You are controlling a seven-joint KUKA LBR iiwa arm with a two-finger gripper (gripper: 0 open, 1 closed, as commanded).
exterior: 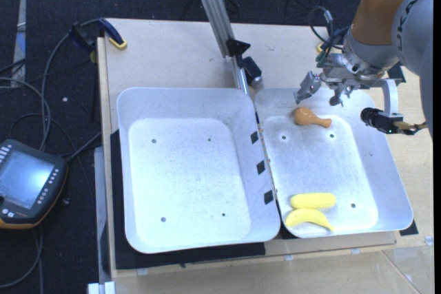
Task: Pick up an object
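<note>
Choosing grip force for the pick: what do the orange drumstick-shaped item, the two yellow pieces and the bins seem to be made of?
The orange drumstick looks like moulded plastic toy food: uniform colour, smooth skin. The yellow pieces look the same, smooth and evenly yellow, possibly rubbery; the view leaves that open. The right bin and left bin seem thin matte white plastic with rounded formed rims.

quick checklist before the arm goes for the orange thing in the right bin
1. Target in view: ok. The orange drumstick-shaped toy lies at the far end of the right bin.
2. Pincer near target: ok, it hangs just above the toy.
3. Pincer not holding anything: ok, nothing sits between its fingers.
4. Pincer centred over the toy: cannot tell from this slant.
5. Neighbours apart from target: ok. The two yellow banana-shaped toys lie at the near end.
</note>
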